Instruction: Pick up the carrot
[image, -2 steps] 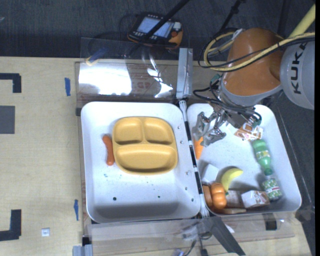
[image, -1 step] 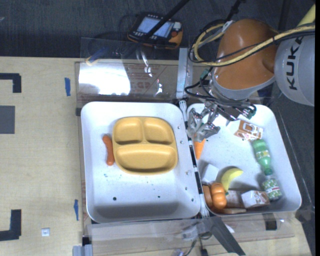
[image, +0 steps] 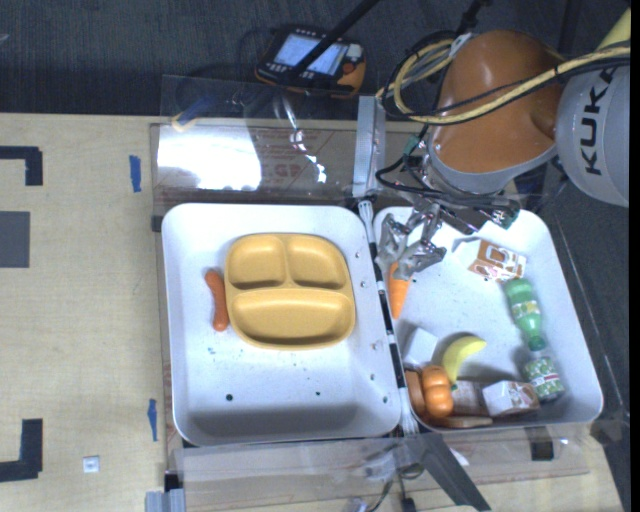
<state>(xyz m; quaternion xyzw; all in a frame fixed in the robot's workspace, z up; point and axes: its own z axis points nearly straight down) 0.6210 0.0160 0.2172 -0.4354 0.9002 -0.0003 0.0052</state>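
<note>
The gripper hangs over the right bin, its fingers closed on the top of 1 carrot, which hangs upright just beside the divider between the 2 bins. Past the carrot in that bin: 1 banana, 1 green bottle, 1 small pumpkin. The left bin carries 1 yellow plate and 1 sausage.
</note>
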